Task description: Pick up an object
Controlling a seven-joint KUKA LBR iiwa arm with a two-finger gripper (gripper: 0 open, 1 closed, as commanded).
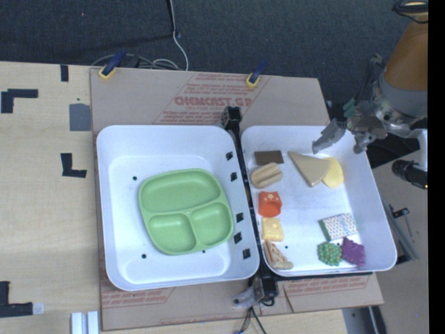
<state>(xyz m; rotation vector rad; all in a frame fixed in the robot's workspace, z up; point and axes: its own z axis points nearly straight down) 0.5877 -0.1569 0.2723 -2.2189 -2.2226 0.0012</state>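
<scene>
Hand (344, 138) spread open, grasping nothing, above right bin (372, 207); cheese wedge (309, 167) beneath, tip pointing toward lower right.

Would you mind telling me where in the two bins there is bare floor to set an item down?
Free: the right bin's middle, between red piece and patterned block; the left bin's margin around the green tray. Crowded: the right bin's left column and front corner.

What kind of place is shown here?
Probably a robotics lab test bench: two white bins clamped on cardboard, toy food such as purple grapes, and a robot arm reaching in.
</scene>
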